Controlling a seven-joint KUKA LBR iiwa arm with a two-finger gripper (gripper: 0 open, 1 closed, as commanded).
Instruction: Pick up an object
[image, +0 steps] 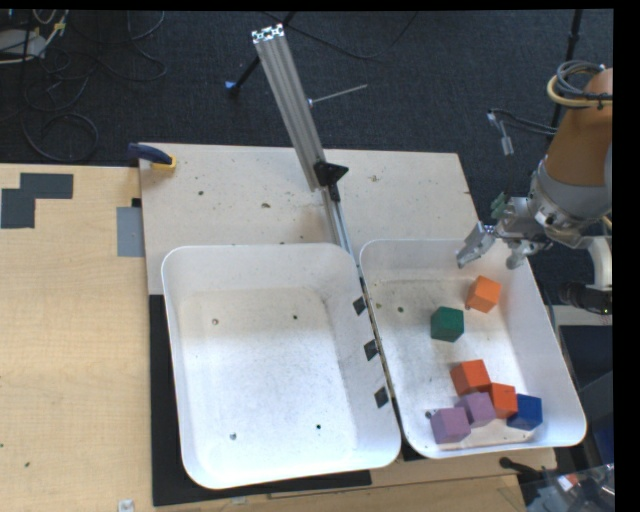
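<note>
Camera view: my claw (491, 248) hangs over the top edge of the right bin (562, 345), fingers spread apart, nothing between them. Left finger tip sits just inside the bin's back wall, right finger near the rim.

Nearest thing: orange block (483, 294), just below the claw in frame, not touching it. It's a cube, so no real long axis; it sits turned, one corner pointing down-left toward the green block (447, 324). Green block is near it, apart, also slightly rotated against the bin walls.

Rest of the pile is in the bin's near right corner: a second orange block (469, 376), a third orange block (503, 399), two purple blocks (478, 408) (449, 424) and a blue block (527, 411). These are packed tight, touching or nearly so; the blue one is against the right wall. Edges of this group run roughly diagonal in frame.

Left bin (180, 330) sits side by side with the right one, black clips along the shared edge. Both rest on the desk (230, 200). A metal rail (292, 100) slants up from between the bins.
</note>
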